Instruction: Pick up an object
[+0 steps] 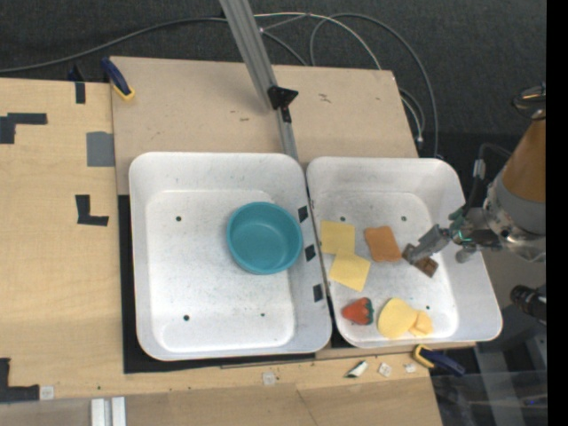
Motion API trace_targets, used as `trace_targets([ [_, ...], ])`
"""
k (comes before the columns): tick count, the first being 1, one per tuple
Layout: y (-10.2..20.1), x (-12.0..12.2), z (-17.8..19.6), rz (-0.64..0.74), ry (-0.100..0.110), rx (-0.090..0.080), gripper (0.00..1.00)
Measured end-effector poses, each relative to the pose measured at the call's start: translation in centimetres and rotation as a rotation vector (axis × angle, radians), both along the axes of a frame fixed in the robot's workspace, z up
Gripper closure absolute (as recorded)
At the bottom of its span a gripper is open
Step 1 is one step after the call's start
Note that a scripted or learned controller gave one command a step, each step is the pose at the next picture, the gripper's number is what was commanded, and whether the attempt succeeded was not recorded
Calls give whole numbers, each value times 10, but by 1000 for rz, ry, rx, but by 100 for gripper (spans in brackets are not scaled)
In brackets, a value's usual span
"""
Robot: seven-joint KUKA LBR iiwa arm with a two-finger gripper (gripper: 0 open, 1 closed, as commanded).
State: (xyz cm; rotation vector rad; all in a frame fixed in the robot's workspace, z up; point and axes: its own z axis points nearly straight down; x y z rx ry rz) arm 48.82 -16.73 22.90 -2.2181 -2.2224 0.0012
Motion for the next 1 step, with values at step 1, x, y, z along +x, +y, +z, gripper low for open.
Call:
trace_targets([
  [1, 0, 0, 0, 0, 0, 0, 0],
])
